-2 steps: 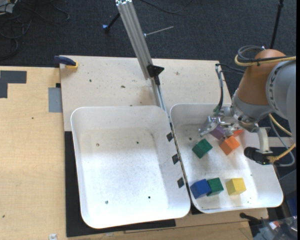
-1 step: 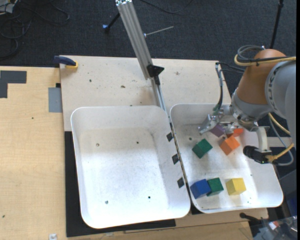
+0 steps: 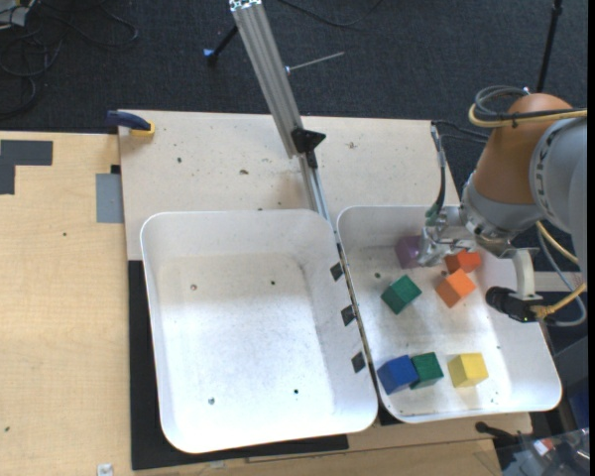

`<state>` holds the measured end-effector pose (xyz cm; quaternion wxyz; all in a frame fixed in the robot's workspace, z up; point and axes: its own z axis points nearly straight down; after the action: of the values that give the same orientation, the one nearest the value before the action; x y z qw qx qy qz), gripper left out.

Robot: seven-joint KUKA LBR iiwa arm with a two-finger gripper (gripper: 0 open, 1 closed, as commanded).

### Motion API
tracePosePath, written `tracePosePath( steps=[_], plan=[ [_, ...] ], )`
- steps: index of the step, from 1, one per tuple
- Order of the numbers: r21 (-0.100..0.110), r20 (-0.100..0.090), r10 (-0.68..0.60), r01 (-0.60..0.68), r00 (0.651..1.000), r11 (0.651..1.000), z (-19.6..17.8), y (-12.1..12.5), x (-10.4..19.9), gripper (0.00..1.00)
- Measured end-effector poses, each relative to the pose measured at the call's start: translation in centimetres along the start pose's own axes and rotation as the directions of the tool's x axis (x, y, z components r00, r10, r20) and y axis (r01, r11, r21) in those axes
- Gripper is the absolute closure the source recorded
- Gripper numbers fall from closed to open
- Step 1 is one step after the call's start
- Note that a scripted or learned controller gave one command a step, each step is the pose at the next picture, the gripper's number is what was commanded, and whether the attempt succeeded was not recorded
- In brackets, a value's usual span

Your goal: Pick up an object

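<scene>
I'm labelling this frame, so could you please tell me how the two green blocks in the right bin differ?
The lighter green block sits alone mid-bin, turned diamond-wise to the bin walls; the darker green block lies nearer the front wall of the right bin, squarer to it, pressed between a blue block and a yellow block. The lighter one looks slightly bigger. Both are cube-like.

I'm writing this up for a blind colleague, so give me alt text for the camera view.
A grey and orange arm reaches from the right, its end effector low in the right bin beside a purple block. Two orange blocks, two green blocks, a blue block and a yellow block also lie there.
</scene>
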<state>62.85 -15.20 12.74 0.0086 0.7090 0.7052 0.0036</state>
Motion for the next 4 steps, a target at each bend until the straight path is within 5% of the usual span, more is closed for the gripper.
tracePosePath(
  steps=[2, 4],
  plan=[
    [0.013, -0.006, -0.005, 0.005, 1.0, 1.0, -10.3, 0.8, -1.1, 1.0],
    [0.023, -0.01, -0.009, 0.009, 1.0, 1.0, -10.1, -3.8, 10.6, 1.0]
  ],
)
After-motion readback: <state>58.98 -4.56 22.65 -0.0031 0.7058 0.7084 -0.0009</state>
